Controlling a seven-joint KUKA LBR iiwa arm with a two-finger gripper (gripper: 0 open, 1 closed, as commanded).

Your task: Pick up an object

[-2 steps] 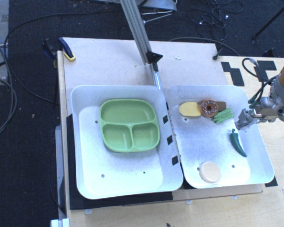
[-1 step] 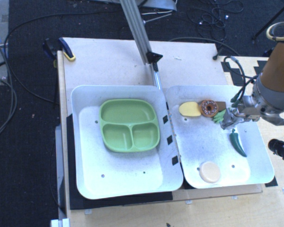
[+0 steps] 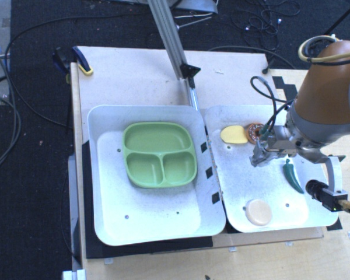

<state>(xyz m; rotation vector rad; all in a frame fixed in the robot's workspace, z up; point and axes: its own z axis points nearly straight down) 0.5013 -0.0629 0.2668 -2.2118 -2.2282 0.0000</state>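
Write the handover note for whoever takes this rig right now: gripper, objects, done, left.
Gripper: low over the right bin, nothing visibly between its fingers; open or shut unclear.
Right bin: yellow piece and brown ring-shaped item near the far edge, green pepper-like piece by the arm, pale round piece near the front.
Left bin: green divided plate.
Done: nothing lifted.
Left: grasp one object and raise it.
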